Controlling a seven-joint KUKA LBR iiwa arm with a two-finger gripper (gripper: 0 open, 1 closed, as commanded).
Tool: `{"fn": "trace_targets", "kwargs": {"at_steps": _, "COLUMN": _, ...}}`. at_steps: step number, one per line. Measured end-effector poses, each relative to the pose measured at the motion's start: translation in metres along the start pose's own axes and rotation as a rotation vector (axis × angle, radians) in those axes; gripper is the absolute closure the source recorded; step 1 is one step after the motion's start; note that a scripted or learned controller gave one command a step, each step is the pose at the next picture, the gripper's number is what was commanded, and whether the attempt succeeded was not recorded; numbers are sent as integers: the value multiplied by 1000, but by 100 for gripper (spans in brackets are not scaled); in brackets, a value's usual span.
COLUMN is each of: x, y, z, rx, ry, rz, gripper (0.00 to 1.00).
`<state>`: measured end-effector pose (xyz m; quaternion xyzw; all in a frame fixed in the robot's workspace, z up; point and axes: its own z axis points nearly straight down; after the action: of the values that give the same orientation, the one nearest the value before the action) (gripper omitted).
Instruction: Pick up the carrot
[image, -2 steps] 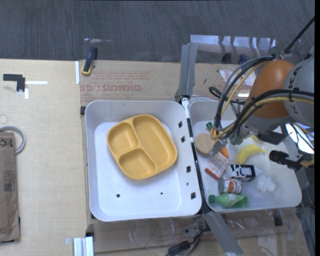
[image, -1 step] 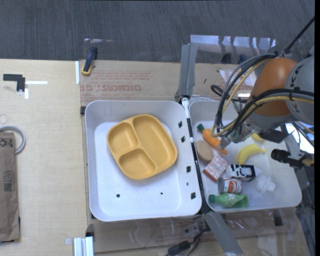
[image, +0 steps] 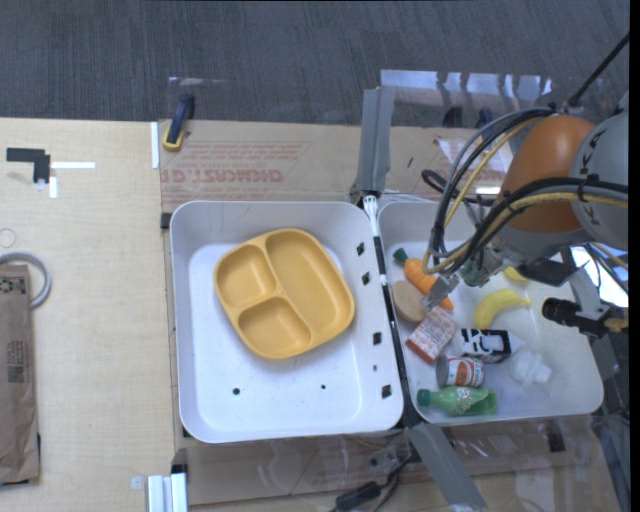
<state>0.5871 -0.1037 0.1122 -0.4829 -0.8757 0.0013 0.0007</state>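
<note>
The grey KUKA arm (image: 590, 170) reaches in from the right of the camera view, its orange band (image: 548, 165) bulging above the wrist and black and yellow cables (image: 470, 170) looping from it down toward the tool. The wrist tilts down and to the left, so the gripper (image: 440, 283) hangs low at the left end of the arm. Its fingertips are pressed against something orange, but the slant hides how the fingers stand.
</note>
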Motion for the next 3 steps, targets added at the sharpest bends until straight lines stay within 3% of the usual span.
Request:
{"fn": "trace_targets", "kwargs": {"at_steps": 1, "x": 34, "y": -6, "z": -77, "rx": 0, "ry": 0, "rz": 158, "gripper": 0}}
{"fn": "trace_targets", "kwargs": {"at_steps": 2, "x": -27, "y": 14, "z": 22, "rx": -2, "ry": -1, "rz": -16, "gripper": 0}}
{"fn": "trace_targets", "kwargs": {"at_steps": 3, "x": -27, "y": 49, "z": 21, "rx": -3, "ry": -2, "rz": -204, "gripper": 0}}
